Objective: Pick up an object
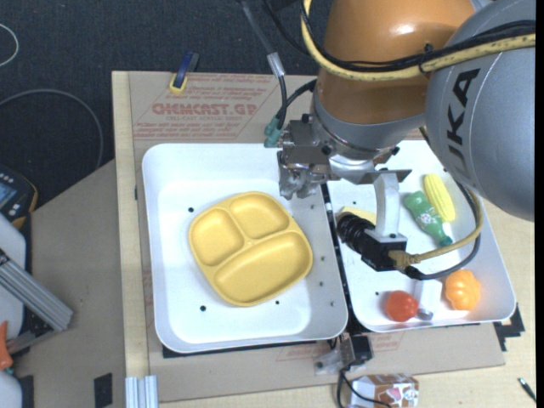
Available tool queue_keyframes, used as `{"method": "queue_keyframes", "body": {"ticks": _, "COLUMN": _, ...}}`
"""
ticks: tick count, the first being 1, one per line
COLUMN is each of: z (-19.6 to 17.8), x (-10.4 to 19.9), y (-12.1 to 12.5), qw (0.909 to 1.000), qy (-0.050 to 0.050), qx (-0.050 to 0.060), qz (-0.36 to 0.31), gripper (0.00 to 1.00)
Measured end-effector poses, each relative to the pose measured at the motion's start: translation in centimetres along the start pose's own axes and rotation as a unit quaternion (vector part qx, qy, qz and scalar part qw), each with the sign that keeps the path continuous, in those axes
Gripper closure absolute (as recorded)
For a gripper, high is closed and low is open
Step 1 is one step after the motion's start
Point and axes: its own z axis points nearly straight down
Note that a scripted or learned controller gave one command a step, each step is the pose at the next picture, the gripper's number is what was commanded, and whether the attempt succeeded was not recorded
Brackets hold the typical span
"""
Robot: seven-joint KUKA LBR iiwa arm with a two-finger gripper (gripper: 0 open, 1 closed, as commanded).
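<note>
A: The grey arm (489, 100) reaches in from the right, its orange band (391, 19) looming large, close under the camera.
B: And the wrist (365, 134) points steeply down, with the gripper (299, 175) low at its left side.

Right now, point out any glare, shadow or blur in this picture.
Camera view: white glare streaks the arm's orange band; the yellow plate in the left bin is sharp and evenly lit, with faint sheen; the corn in the right bin looks crisp, unblurred.
</note>
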Motion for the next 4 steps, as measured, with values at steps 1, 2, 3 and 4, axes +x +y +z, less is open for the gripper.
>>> {"method": "queue_keyframes", "body": {"ticks": 1, "z": -1.0, "x": 0.0, "y": 0.0, "qw": 1.0, "qy": 0.0, "qx": 0.0, "qz": -0.001, "gripper": 1.0}}
{"method": "queue_keyframes", "body": {"ticks": 2, "z": 8.7, "x": -5.3, "y": 3.0, "qw": 1.0, "qy": -0.001, "qx": 0.007, "qz": 0.005, "gripper": 1.0}}
{"method": "queue_keyframes", "body": {"ticks": 3, "z": 7.1, "x": -4.9, "y": 3.0, "qw": 1.0, "qy": 0.001, "qx": 0.001, "qz": 0.002, "gripper": 1.0}}
{"method": "queue_keyframes", "body": {"ticks": 4, "z": 8.8, "x": 0.9, "y": 1.5, "qw": 1.0, "qy": 0.001, "qx": 0.005, "qz": -0.001, "gripper": 1.0}}
